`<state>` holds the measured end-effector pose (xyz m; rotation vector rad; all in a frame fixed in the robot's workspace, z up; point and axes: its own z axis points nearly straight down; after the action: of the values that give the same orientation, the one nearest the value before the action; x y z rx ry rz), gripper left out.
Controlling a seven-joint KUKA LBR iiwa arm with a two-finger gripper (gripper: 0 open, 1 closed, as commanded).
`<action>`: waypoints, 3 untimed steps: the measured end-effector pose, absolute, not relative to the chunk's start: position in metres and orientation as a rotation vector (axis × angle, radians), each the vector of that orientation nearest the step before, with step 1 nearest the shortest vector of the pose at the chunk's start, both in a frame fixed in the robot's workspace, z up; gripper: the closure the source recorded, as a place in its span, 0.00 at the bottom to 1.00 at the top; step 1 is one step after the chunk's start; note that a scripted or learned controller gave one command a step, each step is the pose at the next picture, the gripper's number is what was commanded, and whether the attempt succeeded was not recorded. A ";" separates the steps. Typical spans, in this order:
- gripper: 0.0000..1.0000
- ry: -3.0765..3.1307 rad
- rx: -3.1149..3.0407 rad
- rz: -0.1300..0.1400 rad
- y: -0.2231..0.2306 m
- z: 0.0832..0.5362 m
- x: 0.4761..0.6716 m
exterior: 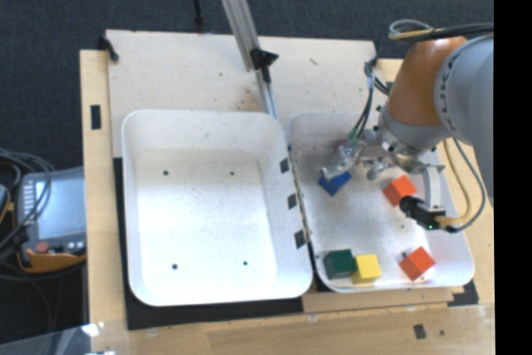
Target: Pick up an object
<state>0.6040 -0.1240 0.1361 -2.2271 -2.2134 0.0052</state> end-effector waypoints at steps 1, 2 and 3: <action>1.00 -2.212 -2.235 -0.004 -0.125 0.150 0.606; 1.00 -2.230 -2.222 -0.007 -0.118 0.209 0.613; 1.00 -2.230 -2.219 -0.004 -0.120 0.234 0.614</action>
<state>0.6140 -0.1196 0.2340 -2.2189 -2.2296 -0.0043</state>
